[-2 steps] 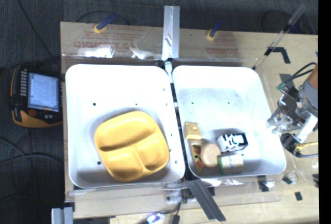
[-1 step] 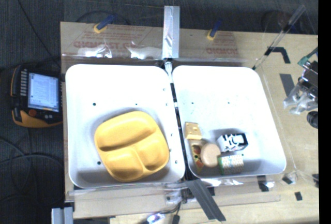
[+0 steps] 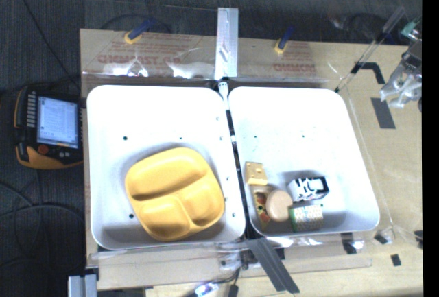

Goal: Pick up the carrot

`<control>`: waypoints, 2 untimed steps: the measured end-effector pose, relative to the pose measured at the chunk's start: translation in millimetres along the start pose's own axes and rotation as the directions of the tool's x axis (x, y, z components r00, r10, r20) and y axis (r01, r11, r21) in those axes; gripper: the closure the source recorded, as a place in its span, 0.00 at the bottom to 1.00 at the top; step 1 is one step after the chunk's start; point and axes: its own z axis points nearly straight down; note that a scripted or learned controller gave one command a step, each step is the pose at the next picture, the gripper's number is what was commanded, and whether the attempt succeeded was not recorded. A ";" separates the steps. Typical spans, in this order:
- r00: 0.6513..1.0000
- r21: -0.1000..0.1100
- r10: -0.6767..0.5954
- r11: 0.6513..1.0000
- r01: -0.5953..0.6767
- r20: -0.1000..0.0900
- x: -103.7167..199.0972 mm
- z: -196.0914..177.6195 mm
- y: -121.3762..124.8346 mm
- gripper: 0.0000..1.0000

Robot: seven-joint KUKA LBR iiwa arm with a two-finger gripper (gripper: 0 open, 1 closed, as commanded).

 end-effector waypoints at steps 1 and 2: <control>0.998 0.000 -0.058 0.998 0.058 0.002 61.8 9.9 50.7 1.00; 0.978 -0.001 -0.209 0.978 0.209 0.001 108.8 -13.9 64.1 1.00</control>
